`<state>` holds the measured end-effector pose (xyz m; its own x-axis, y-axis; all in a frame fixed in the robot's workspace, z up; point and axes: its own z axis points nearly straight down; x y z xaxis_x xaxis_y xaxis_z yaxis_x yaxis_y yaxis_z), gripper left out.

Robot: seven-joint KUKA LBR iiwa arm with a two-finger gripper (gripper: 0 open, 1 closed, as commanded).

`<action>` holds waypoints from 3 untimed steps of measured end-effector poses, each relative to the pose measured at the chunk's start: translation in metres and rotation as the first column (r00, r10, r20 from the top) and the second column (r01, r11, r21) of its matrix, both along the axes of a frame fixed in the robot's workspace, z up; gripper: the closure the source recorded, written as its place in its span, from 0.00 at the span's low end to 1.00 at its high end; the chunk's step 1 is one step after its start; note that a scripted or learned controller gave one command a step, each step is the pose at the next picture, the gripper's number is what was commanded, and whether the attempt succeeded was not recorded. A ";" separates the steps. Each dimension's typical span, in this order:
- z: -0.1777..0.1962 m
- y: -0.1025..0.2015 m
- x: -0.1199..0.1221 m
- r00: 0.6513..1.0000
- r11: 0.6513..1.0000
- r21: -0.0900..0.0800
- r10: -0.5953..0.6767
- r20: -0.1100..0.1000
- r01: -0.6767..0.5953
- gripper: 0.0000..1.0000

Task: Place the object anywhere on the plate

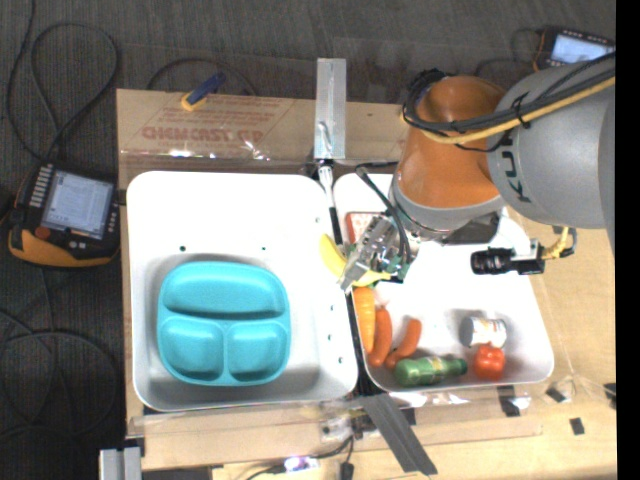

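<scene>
A turquoise divided plate [222, 323] lies in the left bin [240, 203], toward its front. My gripper [362, 266] hangs over the divider between the two bins, at the left edge of the right bin [520, 298]. A small yellow object [329, 252], perhaps a banana, sits right against the gripper's left side, above the divider. Whether it is gripped or just beside the gripper is unclear. The arm's orange band and grey body cover the back of the right bin.
In the right bin's front lie a carrot [367, 320], a smaller orange piece [405, 338], a green bottle [430, 370], a red item [488, 361] and a white can [483, 327]. A red-and-white packet [357, 222] sits behind the gripper.
</scene>
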<state>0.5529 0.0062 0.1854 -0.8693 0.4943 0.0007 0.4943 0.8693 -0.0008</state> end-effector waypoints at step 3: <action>0.006 0.073 -0.015 0.952 0.952 -0.001 -0.307 -0.003 0.307 1.00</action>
